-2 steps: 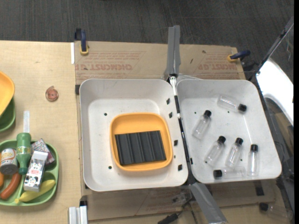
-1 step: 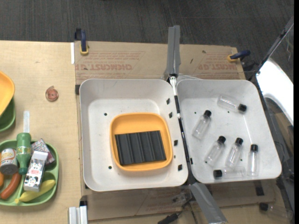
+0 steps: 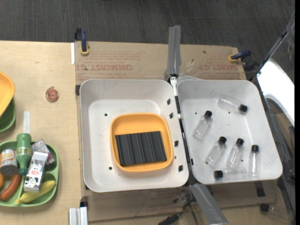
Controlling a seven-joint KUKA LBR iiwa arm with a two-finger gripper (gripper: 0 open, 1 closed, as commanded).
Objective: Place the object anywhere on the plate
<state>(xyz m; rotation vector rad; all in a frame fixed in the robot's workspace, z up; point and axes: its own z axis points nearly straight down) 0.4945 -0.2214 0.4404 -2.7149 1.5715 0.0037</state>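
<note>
Vials [image 3: 220, 146] scattered beside plate [image 3: 140, 142]

Yellow bowl [image 3: 4, 93] cut off by left frame edge, above green tray [image 3: 44, 191]. Labels on tray's packets too small to read. Clear vial [image 3: 229, 173] near right bin's [image 3: 265, 125] front wall barely discernible.
</note>
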